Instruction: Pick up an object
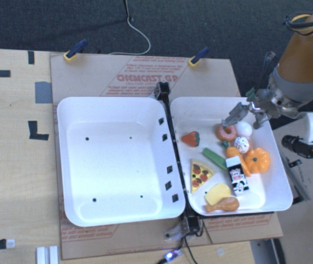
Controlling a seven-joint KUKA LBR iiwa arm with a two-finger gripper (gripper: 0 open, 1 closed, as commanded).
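Hovering over the far right of the right bin (274,202), the hand (244,114), spread wide and released, nothing between the two prongs. Directly below and a touch toward 7 o'clock from it, the pink-frosted doughnut (226,132), looking like the likeliest target; touching it at 3 o'clock, a white egg (245,128). No long axis on a ring like that, so no real need to twist the wrist, only to drop and close across it, judging from here. Crowded, though: just at 5 o'clock of the doughnut a speckled ball (241,144), then an orange pumpkin (257,160) and a milk carton (237,179) lying with its long axis from 12 to 6. Further toward 7, a green pod (215,158) slanting from 10 to 4, and a pizza slice (199,174) with its tip pointing to 6. Off alone at 9 o'clock, a strawberry (190,138), well apart from the hand. Down at the near edge, a yellow wedge (217,193) and a drumstick (223,204) lying 9 to 3. Risk worth calling: one prong landing on the egg rather than beside the doughnut. Left bin (68,114) out of play on the worktop (13,147).
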